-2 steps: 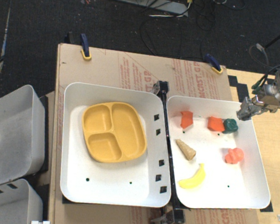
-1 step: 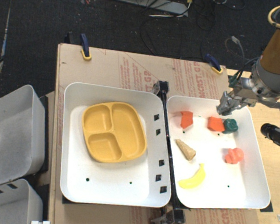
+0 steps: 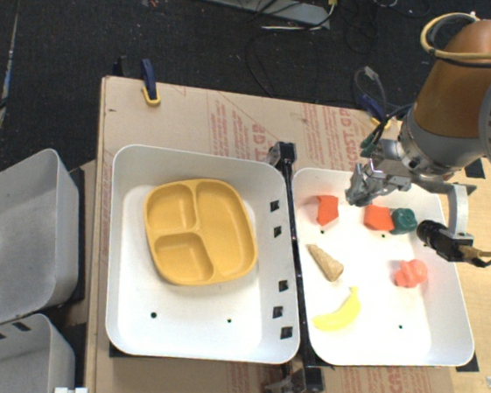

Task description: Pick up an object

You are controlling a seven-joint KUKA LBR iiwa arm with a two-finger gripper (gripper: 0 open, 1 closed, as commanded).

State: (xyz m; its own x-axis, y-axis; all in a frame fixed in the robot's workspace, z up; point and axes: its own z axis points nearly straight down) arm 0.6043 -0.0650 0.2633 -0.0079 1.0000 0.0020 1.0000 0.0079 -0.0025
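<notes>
Hand (image 3: pixel 360 192) over right bin (image 3: pixel 440 341) (btwn two orange pcs (image 3: pixel 327 210)).

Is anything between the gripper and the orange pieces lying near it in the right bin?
Nothing visible. The gripper hangs over the far part of the right bin, between the orange-red wedge and the orange block. The dark green piece sits beyond the block, not in between.

My gripper (image 3: pixel 363 189) looks like dull grey metal. Both white bins (image 3: pixel 118 309) seem smooth, slightly glossy plastic. The yellow divided plate (image 3: pixel 198 230) is matt plastic, the banana (image 3: pixel 339 313) shiny plastic. The bench (image 3: pixel 202 116) is rough, printed brown cardboard.
</notes>
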